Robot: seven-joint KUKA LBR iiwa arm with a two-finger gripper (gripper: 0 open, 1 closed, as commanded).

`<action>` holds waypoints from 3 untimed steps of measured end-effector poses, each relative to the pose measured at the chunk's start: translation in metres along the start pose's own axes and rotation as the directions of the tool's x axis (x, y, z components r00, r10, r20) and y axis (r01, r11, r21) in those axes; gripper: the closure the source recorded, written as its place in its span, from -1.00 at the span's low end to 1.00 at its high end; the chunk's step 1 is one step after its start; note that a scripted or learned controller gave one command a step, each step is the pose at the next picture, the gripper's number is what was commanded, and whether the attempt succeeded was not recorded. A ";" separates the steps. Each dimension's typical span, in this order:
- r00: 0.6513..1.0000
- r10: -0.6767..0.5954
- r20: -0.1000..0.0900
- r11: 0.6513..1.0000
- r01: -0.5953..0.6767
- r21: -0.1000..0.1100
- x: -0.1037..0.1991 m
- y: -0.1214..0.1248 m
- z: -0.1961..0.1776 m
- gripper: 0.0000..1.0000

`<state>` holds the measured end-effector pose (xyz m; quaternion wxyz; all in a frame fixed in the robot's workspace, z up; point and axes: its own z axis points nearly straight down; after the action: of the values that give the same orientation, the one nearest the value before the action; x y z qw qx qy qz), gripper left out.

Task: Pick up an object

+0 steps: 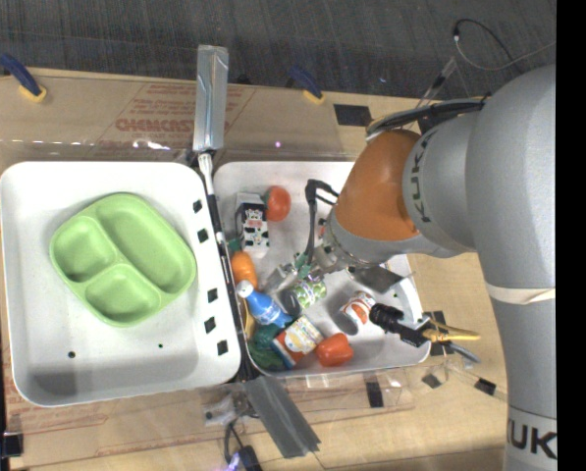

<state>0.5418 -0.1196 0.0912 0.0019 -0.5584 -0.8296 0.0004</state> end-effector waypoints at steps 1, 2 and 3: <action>0.996 -0.094 0.009 0.996 0.094 -0.001 0.008 0.021 -0.002 -1.00; 0.982 0.187 0.001 0.982 -0.187 0.001 0.013 0.012 0.000 -1.00; 0.966 0.260 0.002 0.966 -0.260 -0.001 -0.025 0.020 -0.010 -1.00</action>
<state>0.5696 -0.1352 0.1008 0.0008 -0.6623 -0.7492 0.0009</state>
